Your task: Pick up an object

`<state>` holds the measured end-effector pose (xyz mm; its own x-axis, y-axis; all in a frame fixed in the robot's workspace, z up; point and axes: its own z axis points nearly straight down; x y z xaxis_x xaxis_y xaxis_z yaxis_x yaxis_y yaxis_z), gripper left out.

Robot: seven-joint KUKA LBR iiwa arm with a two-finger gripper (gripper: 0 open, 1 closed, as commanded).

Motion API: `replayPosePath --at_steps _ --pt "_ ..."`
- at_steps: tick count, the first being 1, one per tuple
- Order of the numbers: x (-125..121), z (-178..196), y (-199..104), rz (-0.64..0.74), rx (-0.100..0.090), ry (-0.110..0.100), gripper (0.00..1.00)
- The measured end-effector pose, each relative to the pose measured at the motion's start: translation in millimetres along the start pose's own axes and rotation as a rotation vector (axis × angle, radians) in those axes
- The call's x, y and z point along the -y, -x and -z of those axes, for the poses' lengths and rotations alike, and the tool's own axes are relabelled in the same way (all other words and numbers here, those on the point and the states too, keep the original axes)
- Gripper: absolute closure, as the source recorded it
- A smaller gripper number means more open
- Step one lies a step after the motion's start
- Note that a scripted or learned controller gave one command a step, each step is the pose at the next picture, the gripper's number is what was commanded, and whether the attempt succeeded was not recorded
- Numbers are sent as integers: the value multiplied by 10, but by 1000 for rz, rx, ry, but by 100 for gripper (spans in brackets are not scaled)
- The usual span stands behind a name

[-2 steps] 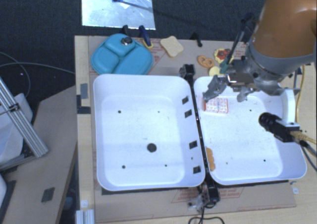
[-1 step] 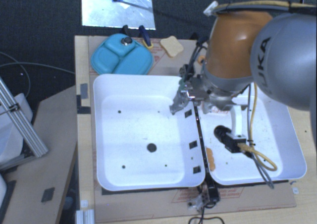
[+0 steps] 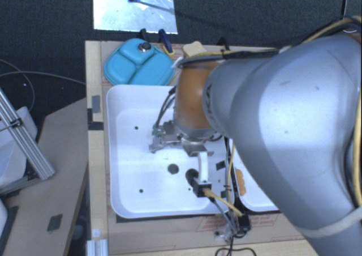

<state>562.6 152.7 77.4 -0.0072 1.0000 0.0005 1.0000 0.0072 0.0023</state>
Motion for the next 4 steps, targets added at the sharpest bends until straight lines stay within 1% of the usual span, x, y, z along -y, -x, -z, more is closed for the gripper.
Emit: replayPosePath --at_steps 1,2,3,4 --pt "-698 82 -619 0 -4 5 0" --pt "-694 185 -591 -2 -2 3 100" --pt "-1081 71 264 -13 3 2 100" --pt "-215 63 414 -9 1 -10 100"
